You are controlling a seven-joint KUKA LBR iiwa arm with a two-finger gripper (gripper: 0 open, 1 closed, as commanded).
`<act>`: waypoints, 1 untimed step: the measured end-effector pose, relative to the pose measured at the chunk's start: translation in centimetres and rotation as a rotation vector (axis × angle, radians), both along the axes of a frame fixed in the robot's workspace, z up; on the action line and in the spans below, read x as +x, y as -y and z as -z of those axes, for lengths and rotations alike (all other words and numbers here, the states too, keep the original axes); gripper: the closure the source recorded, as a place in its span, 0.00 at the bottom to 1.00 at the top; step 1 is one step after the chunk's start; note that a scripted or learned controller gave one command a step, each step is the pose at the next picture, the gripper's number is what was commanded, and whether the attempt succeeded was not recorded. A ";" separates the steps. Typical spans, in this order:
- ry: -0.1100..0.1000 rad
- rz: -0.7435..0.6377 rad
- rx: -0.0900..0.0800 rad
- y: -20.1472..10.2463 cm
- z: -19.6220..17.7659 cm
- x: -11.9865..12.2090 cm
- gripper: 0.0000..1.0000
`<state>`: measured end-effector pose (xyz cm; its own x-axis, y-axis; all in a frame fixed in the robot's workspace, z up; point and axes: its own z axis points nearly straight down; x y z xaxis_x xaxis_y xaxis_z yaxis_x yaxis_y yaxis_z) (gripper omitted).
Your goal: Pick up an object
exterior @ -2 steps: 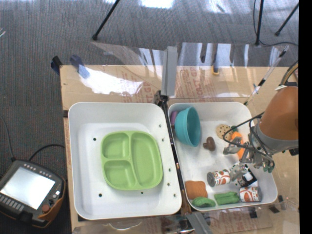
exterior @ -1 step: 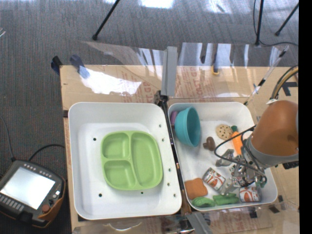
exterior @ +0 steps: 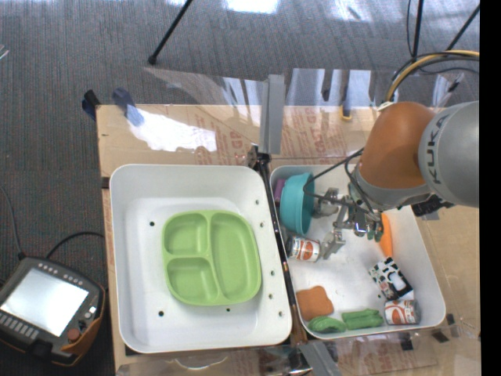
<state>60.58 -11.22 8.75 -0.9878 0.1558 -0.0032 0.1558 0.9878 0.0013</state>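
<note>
Inside the right bin (exterior: 432, 272), gripper (exterior: 338, 233) poised with fingers spread just right of the small red can (exterior: 303, 249), teal bowl (exterior: 297, 202) tilted above that can, orange block (exterior: 315, 300) well below it.

Two bins sit side by side on the table (exterior: 196, 131). The left bin (exterior: 133, 202) holds a divided tray (exterior: 211, 257). In the right bin (exterior: 427, 276), a bowl (exterior: 295, 202) leans at the left wall, a can (exterior: 304, 249) just in front of it; a second can (exterior: 401, 312) lies at the front right corner.
</note>
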 end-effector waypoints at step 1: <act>-0.003 -0.007 -0.014 -1.1 -0.1 3.1 0.00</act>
<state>63.69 -10.13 8.82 -0.9888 0.1492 -0.0020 0.1492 0.9887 -0.0130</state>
